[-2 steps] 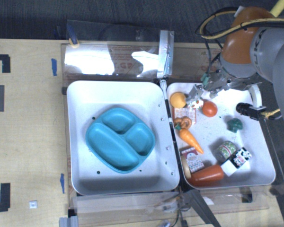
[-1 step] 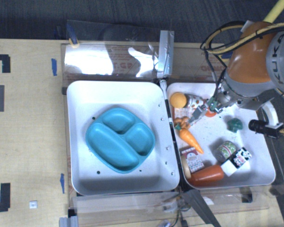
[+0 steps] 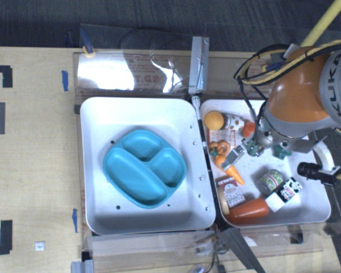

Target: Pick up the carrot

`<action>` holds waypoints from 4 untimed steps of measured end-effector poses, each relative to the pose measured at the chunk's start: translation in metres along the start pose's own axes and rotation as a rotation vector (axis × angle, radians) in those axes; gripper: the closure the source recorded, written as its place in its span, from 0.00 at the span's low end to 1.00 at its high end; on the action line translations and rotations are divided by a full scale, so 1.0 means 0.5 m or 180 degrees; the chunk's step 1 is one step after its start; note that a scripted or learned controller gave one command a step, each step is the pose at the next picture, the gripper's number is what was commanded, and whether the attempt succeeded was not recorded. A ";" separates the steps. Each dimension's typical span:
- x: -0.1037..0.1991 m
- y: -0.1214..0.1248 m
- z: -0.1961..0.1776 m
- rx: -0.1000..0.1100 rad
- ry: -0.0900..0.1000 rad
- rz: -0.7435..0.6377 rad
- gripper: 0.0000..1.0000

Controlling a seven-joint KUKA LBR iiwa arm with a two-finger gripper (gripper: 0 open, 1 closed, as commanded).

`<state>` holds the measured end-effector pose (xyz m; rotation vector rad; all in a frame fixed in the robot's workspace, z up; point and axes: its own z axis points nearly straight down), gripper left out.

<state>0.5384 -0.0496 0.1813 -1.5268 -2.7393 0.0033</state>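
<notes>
Fixed overhead camera, slanted down over both bins [image 3: 96, 152]

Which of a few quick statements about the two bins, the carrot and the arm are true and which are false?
1. The blue divided plate lies in the left bin. True.
2. The carrot lies on the blue divided plate. False: it lies in the right bin, near its left wall.
3. The gripper is over the right bin. True.
4. The orange ball sits in the left bin. False: it is in the right bin's far left corner.
</notes>
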 end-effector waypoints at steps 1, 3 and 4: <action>-0.123 -0.034 0.147 0.0015 0.0010 -0.0071 0.00; -0.147 0.040 0.171 -0.0043 -0.0038 -0.0821 1.00; -0.036 0.197 -0.009 -0.0031 -0.0019 -0.0665 1.00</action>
